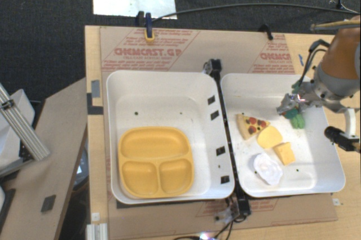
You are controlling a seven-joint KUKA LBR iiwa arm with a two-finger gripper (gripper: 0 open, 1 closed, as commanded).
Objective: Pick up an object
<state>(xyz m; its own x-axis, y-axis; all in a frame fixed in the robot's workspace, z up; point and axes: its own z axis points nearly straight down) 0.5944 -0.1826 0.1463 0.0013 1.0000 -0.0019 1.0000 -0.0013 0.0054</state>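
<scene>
We see the gripper (290, 105) low over the far part of the right bin (333, 177), hanging from the grey wrist of the arm (338, 67) whose orange band shows at the right of the view; we cannot tell whether it is released, clenched or grasping anything, since its tip is a small blur of metal. Touching or just under that tip, on its near right side, we see a small green object (296, 119), and we cannot tell whether it is held or merely lies on the bin floor. To the near left of the gripper lies a toy pizza slice (250, 124) with red spots, and beside that, a little nearer to us, a round yellow piece (269, 136) that touches the slice's edge. Nearer still we see a yellow cheese-like wedge (285, 153), and just beyond it toward the near rim a crumpled white object (267, 168). All of these lie in the same bin as the gripper. Well to the gripper's left, across the black clips that join the two rims, we see the left bin (163, 87), and in its near half a yellow divided tray (156, 161) with three compartments. Both bins rest on a cardboard sheet (169, 44) printed with red lettering.
</scene>
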